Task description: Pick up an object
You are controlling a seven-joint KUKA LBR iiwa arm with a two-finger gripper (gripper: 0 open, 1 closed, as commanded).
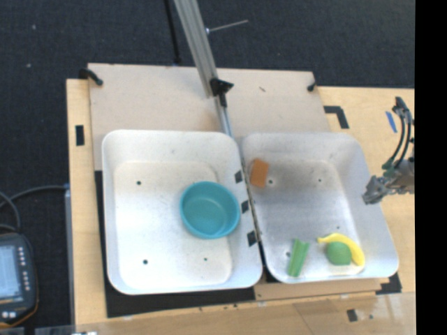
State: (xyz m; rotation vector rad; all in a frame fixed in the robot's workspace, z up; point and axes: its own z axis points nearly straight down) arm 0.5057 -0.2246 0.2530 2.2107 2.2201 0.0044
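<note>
A blue bowl stands upright in the left bin, near its right wall. In the right bin an orange block lies at the left wall. A green stick-shaped piece lies at the front. Beside it a green round object rests against a yellow banana-shaped piece. My gripper hangs at the right bin's right rim, well apart from every object, with cables above it.
A slanted metal pole runs from the top down to the gap between the bins. The bins sit on a wooden bench. A pendant with a screen lies at the lower left.
</note>
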